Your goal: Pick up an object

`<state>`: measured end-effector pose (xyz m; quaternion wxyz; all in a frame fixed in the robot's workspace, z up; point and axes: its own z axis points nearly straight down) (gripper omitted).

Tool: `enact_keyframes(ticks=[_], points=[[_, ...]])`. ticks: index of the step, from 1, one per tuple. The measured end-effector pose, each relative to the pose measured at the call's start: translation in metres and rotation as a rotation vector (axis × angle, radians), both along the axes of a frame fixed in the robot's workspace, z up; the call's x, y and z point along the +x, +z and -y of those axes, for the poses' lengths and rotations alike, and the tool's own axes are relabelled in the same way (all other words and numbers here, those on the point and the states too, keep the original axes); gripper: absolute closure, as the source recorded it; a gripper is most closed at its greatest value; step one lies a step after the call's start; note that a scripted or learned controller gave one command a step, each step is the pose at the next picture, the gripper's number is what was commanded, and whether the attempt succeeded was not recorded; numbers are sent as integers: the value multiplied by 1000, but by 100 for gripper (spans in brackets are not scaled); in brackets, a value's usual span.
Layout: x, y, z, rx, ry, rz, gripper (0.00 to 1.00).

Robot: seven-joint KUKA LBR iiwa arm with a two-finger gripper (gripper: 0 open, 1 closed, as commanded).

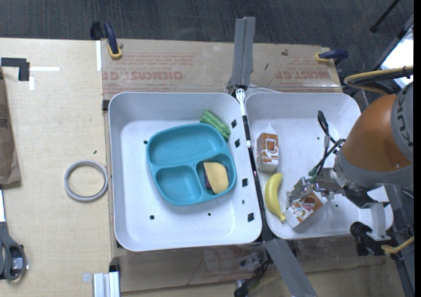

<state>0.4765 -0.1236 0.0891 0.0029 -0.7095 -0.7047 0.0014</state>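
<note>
Two white bins sit side by side on the counter (59,125). The left bin (125,177) holds a blue tray (177,151) with three compartments, lying a little right of the bin's centre. In the tray's compartment at 4 o'clock rests a yellow lump (217,176), with something dark just beside it at 9 o'clock that is too small to name. A green item (216,123) lies at the tray's 1 o'clock, touching its rim and near the wall between the bins. The right bin (296,108) holds a small brown-and-white carton (267,150) near its left wall, upright or nearly so. A banana (273,196) lies at the carton's 6 o'clock, running along the left wall toward the bin's front. At the banana's 3 o'clock, just beside it, lies a second carton (306,208), tilted, near the front wall. The arm (375,141) reaches in from 3 o'clock, its orange band over the bin's right side. The pincer (309,187) is low over the second carton's top edge, seemingly touching it; whether it is released or clenched I cannot tell. On the counter, at 9 o'clock from the left bin, lies a grey ring (86,180), well apart from it. Scissors (10,256) lie at the counter's lower left edge.
</note>
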Motion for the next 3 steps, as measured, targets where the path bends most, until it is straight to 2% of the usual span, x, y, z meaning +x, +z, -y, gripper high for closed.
enact_keyframes(ticks=[1, 2, 3], points=[[3, 9, 2, -2, -5, 8, 100], [99, 100, -42, -5, -206, 1, 100], [99, 100, -42, -5, -206, 0, 0]])
